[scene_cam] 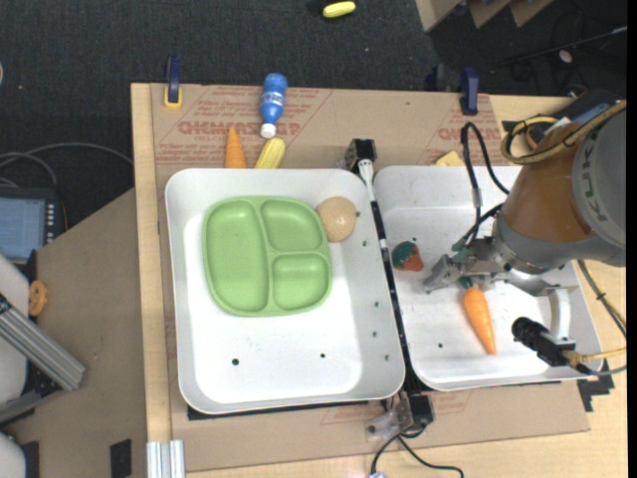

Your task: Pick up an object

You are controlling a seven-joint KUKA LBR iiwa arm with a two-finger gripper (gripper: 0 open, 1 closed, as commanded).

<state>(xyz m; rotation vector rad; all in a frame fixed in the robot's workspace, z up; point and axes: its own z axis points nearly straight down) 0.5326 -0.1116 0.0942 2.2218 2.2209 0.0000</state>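
- Gripper [445,272]: low over the right bin [438,361], near that bin's left wall; fingers spread apart, nothing between them.
- Carrot [479,319]: flat on the right bin floor, just beside the gripper (toward the bin's front edge).
- Small red-and-green object [406,257]: at the right bin's left wall.
- Green divided plate [266,255]: left bin [289,366], rear half; tan ball [337,217] touching its right rim.

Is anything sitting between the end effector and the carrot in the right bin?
Nothing visible. The end effector hovers in the right bin, with bare bin floor between it and the carrot. The small red and green toy lies to its other side, away from the carrot.
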